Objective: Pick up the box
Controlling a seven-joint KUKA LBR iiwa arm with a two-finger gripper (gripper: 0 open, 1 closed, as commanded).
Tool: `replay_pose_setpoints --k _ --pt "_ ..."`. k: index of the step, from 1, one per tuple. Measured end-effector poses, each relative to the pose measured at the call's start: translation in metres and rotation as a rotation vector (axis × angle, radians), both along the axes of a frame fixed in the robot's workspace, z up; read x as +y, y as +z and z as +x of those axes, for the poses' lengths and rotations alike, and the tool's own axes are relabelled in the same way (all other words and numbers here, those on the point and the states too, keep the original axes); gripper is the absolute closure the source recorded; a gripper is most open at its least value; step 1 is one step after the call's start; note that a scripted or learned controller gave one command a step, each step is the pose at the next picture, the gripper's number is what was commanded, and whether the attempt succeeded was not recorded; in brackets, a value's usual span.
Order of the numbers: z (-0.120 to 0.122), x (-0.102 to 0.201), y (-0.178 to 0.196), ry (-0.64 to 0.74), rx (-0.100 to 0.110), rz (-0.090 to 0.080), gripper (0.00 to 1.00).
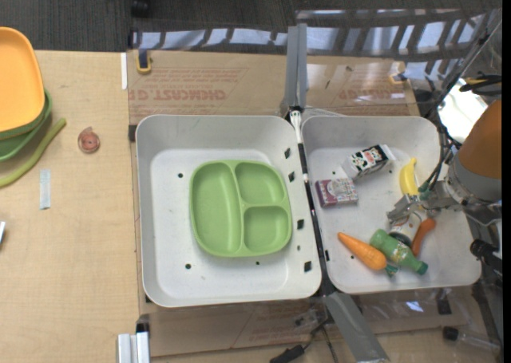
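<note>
Gripper: the gripper [405, 211] hung low near the right bin's [335, 274] right edge, beside the banana [409, 177]; whether it had hold of anything could not be told.
Box: the small pink box [336, 191] lay flat near that bin's left edge, well apart from the gripper.
Carton: a black-and-white carton [369, 159] sat just beyond the box.
Front edge: a carrot [361, 249] and a green bottle [398, 250] lay together.
Left bin: a green divided plate [239, 208] sat at the middle of the left bin [160, 274].
</note>
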State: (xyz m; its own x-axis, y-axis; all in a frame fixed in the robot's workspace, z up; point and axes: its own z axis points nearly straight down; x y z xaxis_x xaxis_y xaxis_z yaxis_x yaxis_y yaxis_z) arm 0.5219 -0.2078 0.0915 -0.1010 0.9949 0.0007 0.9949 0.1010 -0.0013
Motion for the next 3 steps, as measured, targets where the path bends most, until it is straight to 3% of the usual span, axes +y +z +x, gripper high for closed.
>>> replay_pose_setpoints --k 1,2,3 --pt "0.000 -0.001 0.009 -0.003 0.000 0.000 1.00" --pt "0.006 0.053 0.053 0.160 -0.002 -0.001 1.00" --pt "0.018 0.108 -0.001 0.000 0.002 0.000 1.00"
